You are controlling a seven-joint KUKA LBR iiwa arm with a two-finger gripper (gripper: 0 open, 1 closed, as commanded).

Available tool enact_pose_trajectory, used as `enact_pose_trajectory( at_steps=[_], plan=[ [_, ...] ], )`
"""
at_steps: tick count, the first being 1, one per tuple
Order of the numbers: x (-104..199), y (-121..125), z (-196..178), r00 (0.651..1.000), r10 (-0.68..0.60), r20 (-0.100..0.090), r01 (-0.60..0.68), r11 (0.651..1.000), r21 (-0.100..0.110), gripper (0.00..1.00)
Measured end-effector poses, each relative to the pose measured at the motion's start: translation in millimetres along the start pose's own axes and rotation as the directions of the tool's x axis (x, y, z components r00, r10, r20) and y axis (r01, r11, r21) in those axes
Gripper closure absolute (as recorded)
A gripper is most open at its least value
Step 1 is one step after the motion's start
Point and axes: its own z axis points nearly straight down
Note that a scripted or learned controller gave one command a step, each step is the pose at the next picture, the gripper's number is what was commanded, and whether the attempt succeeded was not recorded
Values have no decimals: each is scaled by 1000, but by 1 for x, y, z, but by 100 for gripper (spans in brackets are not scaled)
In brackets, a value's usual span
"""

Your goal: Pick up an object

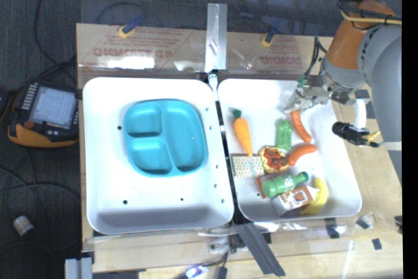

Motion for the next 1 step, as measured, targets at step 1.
enact_pose_trajectory(
  at_steps=[1],
  plan=[
    [58, 10, -105, 999, -46, -4, 46, 999, -1, 100]
  ],
)
